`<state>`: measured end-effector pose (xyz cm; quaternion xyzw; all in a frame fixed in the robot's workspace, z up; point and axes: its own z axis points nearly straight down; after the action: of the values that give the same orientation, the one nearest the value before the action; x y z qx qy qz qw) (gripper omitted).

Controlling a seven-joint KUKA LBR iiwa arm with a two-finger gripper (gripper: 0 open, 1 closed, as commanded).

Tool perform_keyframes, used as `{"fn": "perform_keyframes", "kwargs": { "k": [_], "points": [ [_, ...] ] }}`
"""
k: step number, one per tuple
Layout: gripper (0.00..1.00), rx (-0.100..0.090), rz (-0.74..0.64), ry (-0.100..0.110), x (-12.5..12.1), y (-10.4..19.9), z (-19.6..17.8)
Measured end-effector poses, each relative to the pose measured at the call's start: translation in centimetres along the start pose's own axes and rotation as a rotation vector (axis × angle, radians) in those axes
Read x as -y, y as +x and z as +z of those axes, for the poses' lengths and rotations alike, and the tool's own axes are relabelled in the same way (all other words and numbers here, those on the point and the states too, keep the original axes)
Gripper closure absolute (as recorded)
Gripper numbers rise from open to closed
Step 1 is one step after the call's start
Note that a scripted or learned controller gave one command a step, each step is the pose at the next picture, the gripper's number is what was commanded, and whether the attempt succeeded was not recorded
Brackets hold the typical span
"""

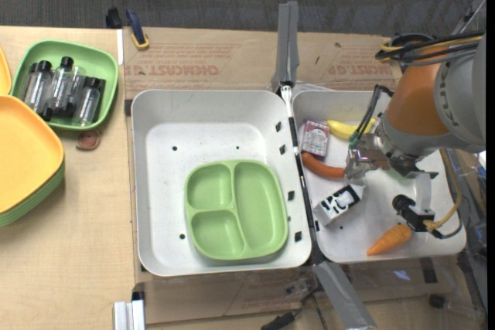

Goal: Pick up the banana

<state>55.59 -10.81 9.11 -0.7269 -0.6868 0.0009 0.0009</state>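
The yellow banana (343, 128) lies near the back of the right bin (448, 243), its right end hidden behind the arm. My gripper (358, 165) hangs low in that bin, just in front of the banana and slightly to its right. It is over the right end of a red-orange sausage-like item (319, 164). Nothing shows as held.
The right bin also holds a pink packet (315, 139), a black-and-white box (339, 202) and an orange carrot (389, 238). A green divided plate (234, 209) sits in the left bin (155, 166). On the bench at left are a green tray of bottles (66, 85) and stacked yellow plates (23, 158).
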Motion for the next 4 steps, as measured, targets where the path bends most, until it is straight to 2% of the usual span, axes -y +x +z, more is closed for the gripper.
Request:
{"fn": "perform_keyframes", "kwargs": {
  "k": [1,2,3,4],
  "points": [
    [1.0,0.0,0.004,0.002,0.0,-0.1,-0.8],
    [1.0,0.0,0.197,0.001,3.5,-8.7,0.0],
    [1.0,0.001,0.391,0.001,-5.1,-5.3,0.0],
    [1.0,0.001,0.365,0.0,-7.7,-7.1,0.0]
  ]
}}
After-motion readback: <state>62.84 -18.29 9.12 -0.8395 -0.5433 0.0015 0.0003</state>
